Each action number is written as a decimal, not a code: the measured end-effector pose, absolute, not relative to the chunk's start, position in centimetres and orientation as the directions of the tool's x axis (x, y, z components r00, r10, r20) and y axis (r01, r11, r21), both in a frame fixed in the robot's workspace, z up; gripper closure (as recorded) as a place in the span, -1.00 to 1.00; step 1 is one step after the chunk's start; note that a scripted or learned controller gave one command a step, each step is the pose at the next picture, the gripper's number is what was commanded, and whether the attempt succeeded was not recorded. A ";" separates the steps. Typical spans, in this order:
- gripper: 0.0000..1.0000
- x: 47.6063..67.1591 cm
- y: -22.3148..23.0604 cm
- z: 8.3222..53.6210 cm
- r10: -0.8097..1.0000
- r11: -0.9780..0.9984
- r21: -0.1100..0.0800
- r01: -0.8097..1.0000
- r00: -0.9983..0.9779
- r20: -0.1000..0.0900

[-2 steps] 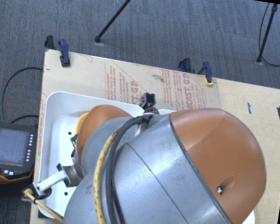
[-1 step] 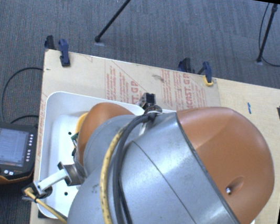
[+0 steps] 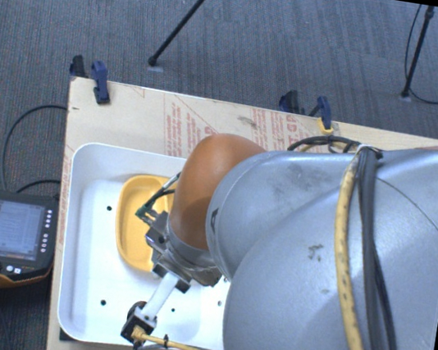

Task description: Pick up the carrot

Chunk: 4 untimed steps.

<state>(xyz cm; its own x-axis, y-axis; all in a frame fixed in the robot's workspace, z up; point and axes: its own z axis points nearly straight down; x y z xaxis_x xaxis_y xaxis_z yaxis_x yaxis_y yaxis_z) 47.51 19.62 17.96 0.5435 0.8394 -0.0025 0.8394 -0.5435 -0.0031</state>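
Observation:
My grey arm with its orange band [image 3: 208, 189] reaches in from the right and covers most of the bench. The gripper [image 3: 149, 212] hangs below the wrist, over the left white bin [image 3: 73, 212], and just its dark edge pokes out from under the arm. It sits above the right side of a yellow dish-like item [image 3: 130, 230] lying in the bin's upper middle. The arm hides the bin's right part and everything under it.
The cardboard-covered bench [image 3: 154, 118] is held by blue clamps [image 3: 100, 82] at its far edge. A teach pendant [image 3: 7, 238] lies on the floor to the left. Tripod legs [image 3: 187, 15] stand behind the bench. Bare bin floor [image 3: 91, 290] lies at the lower left.

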 end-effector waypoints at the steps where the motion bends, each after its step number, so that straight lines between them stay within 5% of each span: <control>1: 1.00 47.5 14.4 26.3 0.719 -0.695 -0.003 0.719 0.695 -0.003; 2: 1.00 50.3 19.9 29.8 0.595 -0.804 -0.002 0.595 0.804 -0.003; 3: 1.00 47.5 15.5 19.8 0.438 -0.899 -0.003 0.438 0.899 -0.005; 4: 1.00 47.4 17.7 10.0 0.861 -0.509 -0.005 0.861 0.509 -0.003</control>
